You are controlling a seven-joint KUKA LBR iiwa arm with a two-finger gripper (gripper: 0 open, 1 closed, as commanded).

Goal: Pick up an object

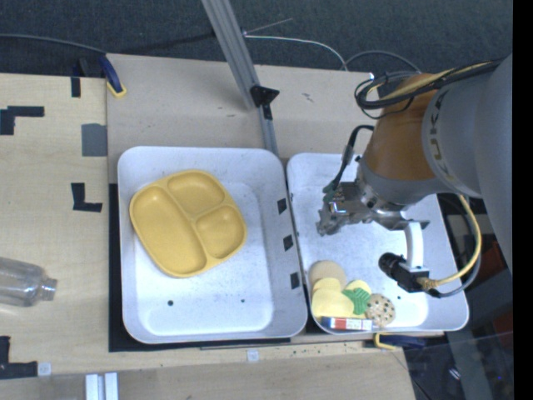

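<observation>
Pale wood made up the counter, marked with black tape, dark carpet beyond it. Two white bins sat side by side: the left bin carried a yellow divided plate, the right bin a cluster of small toy foods in its near corner. The grey and orange arm hung over the right bin, its pincer above bare floor, apart from the foods; whether it was clenched I cannot tell. A clear bottle lay at the counter's left edge.

Even bright light, soft shadows, slight blur
</observation>
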